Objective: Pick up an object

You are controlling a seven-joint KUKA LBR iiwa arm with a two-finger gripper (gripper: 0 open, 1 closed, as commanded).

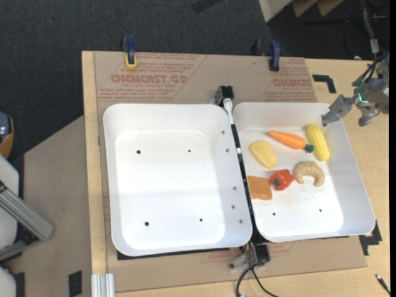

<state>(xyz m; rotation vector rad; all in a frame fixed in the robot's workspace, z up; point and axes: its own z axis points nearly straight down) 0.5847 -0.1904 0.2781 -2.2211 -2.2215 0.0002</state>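
The right bin (352, 218) holds several toy foods: an orange carrot (288, 140), a yellow corn cob (318, 142), a pale yellow potato-like piece (263, 154), a tan croissant (309, 172), a small red tomato (282, 179) and an orange wedge (259, 187). My gripper (351, 112) hangs over the bin's far right corner, just above and right of the corn. It is open, its fingers (337, 110) spread apart with nothing between them.
The left bin (117, 166) lies beside the right one, their rims meeting along a dark seam. Both rest on a cardboard sheet (185, 73) held by two blue clamps (129, 47) at the far edge. Cables lie at the front.
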